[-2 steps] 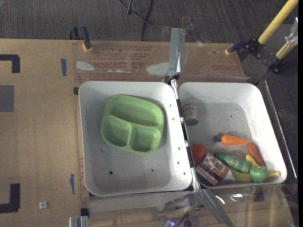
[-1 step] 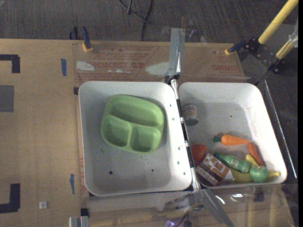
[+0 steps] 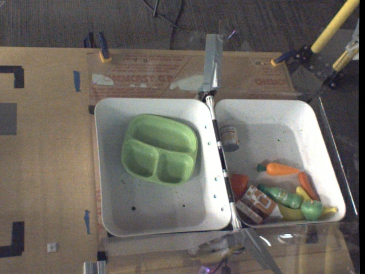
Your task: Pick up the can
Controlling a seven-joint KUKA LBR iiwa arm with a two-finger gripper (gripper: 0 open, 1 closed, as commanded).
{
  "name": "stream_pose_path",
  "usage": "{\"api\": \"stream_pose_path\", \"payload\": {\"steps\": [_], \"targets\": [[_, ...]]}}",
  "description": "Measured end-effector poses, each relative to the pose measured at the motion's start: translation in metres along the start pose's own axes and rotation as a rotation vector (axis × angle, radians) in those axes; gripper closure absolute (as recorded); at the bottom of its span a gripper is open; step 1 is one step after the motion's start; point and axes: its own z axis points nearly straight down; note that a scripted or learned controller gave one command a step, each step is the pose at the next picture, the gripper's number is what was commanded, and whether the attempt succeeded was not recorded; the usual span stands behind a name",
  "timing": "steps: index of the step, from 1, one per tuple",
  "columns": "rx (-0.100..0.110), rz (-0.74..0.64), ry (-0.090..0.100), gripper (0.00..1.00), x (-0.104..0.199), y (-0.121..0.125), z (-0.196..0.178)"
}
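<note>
Down at the near edge, two white bins: left bin [image 3: 108,210] holding a green divided plate [image 3: 159,149]; right bin [image 3: 325,147] with toy carrots [image 3: 282,168], a green bottle [image 3: 282,196], a brown carton [image 3: 258,203], lettering unreadable. Can [image 3: 229,137] lies against the right bin's left wall, label illegible.

Very little lettering here can be read. The cardboard sheet [image 3: 154,73] on the worktop [image 3: 45,153] behind the bins carries faded reddish print in several lines, too blurred to make out a word. The can [image 3: 229,137] in the right bin [image 3: 285,110] has a pale label band, its text too small to tell. The small brown carton [image 3: 258,203] near that bin's front wall shows white and orange markings, likewise illegible.
</note>
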Motion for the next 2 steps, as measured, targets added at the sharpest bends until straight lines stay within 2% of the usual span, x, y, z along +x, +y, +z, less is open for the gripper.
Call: {"api": "stream_pose_path", "payload": {"steps": [1,2], "targets": [[0.001,0.227,0.0,1.0,-0.006,0.0,0.0],[0.0,0.585,0.001,1.0,-0.017,0.005,0.0]]}}
